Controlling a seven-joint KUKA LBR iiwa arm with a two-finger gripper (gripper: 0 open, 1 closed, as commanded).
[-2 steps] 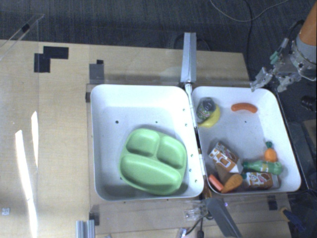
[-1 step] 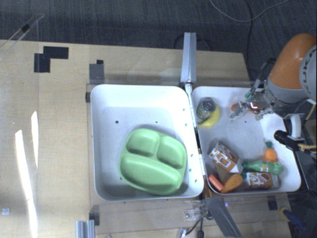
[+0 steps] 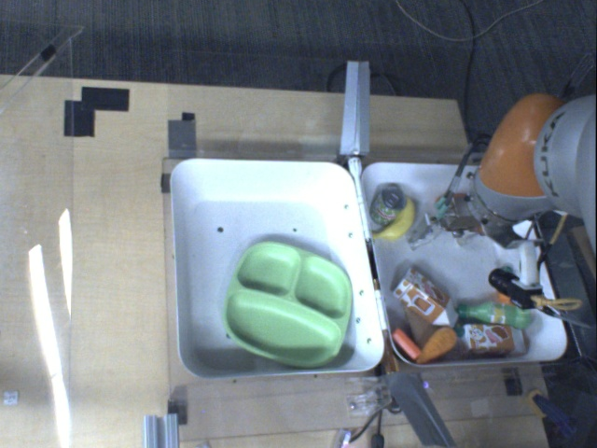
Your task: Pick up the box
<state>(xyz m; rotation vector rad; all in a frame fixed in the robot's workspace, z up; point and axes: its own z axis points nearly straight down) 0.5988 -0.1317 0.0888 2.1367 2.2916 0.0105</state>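
Though blurred, gripper (image 3: 446,215) seemingly empty.

The arm (image 3: 550,152) is cut off by the picture's right edge, and its gripper (image 3: 446,220) is too small and cluttered to tell how the fingers stand. By the right bin's (image 3: 471,259) front wall, the box (image 3: 487,340) lies partly hidden under a green bottle (image 3: 492,314), its print unreadable.
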